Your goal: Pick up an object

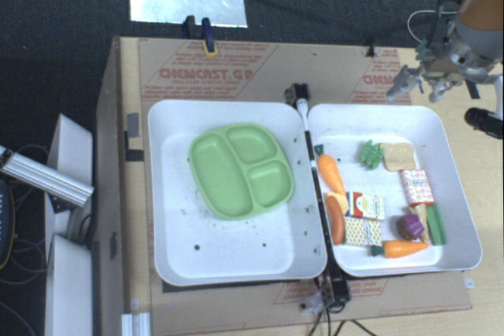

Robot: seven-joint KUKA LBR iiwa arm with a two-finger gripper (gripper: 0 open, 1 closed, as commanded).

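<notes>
- The claw [420, 84] hangs above the bench just beyond the far rim of the right bin [453, 139], at the upper right of the view. Its two fingers stand apart, with nothing between them.
- The grey arm [477, 12], orange-banded above the wrist, comes in from the right edge.
- Any of the things to pick lies in the right bin, all well below the claw and none touched by it.
- Nearest the claw: a green broccoli [370, 154] beside a tan bread slice [398, 155], near the bin's far side.
- Further toward the viewer: a red-and-white packet [416, 187], a small carton [365, 205], a patterned box [362, 232], a purple piece [410, 227] and a green stick [435, 223].
- One carrot [330, 173] lies along the bin's left wall; a second carrot [404, 249] lies by the near rim.
- The left bin [175, 248] bears only a green divided plate [241, 171].
- Judgement: the broccoli or bread suits best, being nearest and with open floor around them. The claw should come down squarely over one thing, fingers spread either side, and close only once low enough.
- Risk: the carton, box and carrot crowd together, so a grasp there could catch two or slip.
</notes>
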